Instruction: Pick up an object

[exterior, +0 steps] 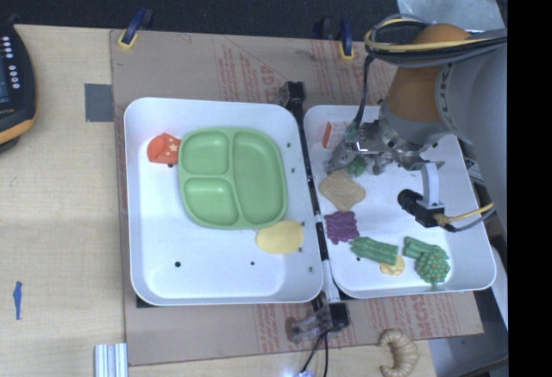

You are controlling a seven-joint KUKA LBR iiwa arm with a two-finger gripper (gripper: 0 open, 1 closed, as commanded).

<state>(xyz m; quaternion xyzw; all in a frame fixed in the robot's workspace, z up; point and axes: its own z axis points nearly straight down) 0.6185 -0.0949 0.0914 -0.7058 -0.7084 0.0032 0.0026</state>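
Worktop bears two white bins. Jaws low in right bin, far-left corner — approach step; grip state cannot tell. Next: close on tan slice, lift.

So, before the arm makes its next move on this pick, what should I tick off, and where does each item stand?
1. Gripper is over the right bin: ok, at its upper left part.
2. A target lies near it: ok, the tan bread slice sits just below.
3. Something is held between the jaws: cannot tell, the wrist hides them.
4. Neighbours leave room: ok, the purple piece lies apart from the bread.
5. Other candidates are within the same bin: ok, the green broccoli and the green pickle lie along its lower edge.
6. Left bin stays out of play: ok, the green divided plate lies in it.
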